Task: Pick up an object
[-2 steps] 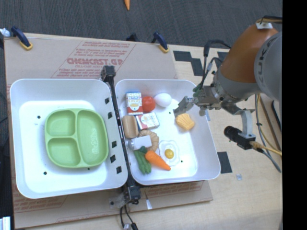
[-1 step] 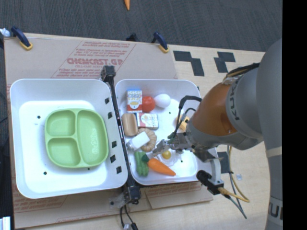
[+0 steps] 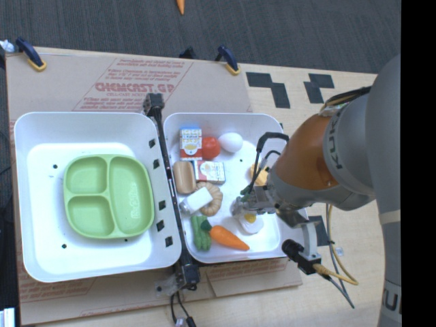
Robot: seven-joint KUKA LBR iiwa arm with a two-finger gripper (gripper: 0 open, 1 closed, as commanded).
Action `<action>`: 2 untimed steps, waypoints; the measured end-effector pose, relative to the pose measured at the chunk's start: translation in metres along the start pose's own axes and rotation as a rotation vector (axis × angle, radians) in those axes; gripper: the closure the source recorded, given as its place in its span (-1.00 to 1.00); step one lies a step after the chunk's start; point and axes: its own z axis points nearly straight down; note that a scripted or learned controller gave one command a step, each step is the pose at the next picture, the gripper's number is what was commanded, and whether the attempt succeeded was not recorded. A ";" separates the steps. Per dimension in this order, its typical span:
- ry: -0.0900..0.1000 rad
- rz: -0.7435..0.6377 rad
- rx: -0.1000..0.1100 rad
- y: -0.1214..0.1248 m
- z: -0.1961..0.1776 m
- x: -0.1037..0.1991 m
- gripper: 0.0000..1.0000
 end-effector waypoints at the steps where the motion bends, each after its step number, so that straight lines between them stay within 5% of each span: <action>1: -0.002 -0.008 -0.001 0.001 -0.011 0.000 1.00; 2: -0.004 -0.013 -0.003 0.003 -0.021 0.000 1.00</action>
